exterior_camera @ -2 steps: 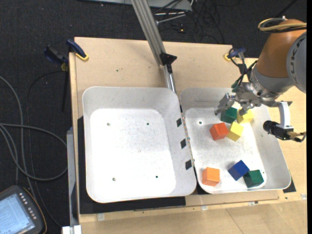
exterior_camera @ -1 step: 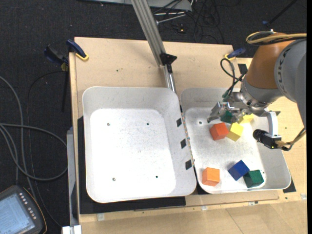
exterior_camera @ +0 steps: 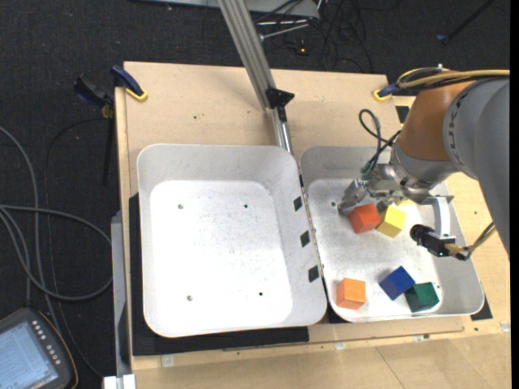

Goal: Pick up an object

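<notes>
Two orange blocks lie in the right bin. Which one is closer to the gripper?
The redder orange block, beside the yellow block, right under the gripper. The lighter orange block sits apart near the bin's front edge.

Bench (exterior_camera: 211, 104) is a plain light wood board sitting on a dark, nearly black floor (exterior_camera: 57, 31). Blue and yellow clamps (exterior_camera: 122, 83) grip the bench's far left corner. Loose cables (exterior_camera: 32, 217) snake over the floor left of the bench, and a silver metal bar (exterior_camera: 247, 43) slants in over its far edge.
</notes>
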Available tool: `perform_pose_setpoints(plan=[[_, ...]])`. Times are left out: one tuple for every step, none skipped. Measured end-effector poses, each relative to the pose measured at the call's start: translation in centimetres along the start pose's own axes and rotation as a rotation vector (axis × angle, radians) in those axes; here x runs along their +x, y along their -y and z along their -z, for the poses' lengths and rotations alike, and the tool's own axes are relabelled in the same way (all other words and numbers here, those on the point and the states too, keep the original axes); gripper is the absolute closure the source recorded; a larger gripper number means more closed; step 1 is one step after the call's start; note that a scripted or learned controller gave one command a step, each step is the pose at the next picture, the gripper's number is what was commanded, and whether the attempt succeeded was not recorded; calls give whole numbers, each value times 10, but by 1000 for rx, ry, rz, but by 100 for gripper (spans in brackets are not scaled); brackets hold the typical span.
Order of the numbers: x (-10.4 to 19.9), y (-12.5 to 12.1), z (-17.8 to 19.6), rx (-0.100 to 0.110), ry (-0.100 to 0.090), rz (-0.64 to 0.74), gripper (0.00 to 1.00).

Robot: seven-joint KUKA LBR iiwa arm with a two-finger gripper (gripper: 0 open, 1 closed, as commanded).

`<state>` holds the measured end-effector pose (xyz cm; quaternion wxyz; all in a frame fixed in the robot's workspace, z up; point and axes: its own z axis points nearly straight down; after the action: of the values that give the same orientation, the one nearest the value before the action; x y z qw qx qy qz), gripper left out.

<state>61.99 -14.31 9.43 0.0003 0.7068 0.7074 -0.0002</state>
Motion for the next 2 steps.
perform_pose_setpoints(plan=[[0, 0, 12, -2, 0, -1, 100], [0, 1, 75, -8, 2, 1, 100]])
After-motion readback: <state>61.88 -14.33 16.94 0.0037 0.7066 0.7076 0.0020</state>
